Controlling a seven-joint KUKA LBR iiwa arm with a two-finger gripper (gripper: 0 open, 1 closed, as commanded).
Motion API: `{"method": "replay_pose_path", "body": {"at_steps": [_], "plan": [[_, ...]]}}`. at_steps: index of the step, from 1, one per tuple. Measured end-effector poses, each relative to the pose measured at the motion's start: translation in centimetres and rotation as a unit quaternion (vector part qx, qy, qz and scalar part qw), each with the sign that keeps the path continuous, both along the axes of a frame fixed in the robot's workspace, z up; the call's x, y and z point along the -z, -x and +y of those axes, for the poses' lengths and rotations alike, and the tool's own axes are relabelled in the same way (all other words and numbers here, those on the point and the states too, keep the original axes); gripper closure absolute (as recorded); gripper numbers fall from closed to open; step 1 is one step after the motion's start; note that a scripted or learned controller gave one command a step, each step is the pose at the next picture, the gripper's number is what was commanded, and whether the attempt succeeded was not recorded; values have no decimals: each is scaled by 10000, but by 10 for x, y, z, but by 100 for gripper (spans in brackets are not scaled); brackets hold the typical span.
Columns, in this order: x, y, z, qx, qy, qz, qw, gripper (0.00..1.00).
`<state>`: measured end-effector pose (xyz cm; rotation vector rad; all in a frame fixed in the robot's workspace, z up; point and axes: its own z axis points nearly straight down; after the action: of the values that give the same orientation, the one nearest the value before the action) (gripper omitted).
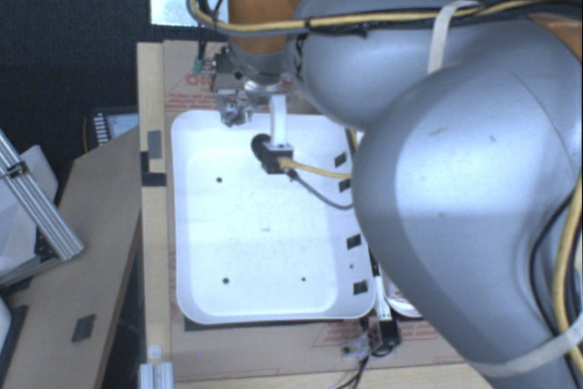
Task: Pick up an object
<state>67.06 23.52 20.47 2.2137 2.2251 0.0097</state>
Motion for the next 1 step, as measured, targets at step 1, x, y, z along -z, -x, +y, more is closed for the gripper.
{"method": "replay_pose_path", "body": {"at_steps": [1], "plan": [[126, 11, -1, 1, 23, 71, 10000, 100]]}}
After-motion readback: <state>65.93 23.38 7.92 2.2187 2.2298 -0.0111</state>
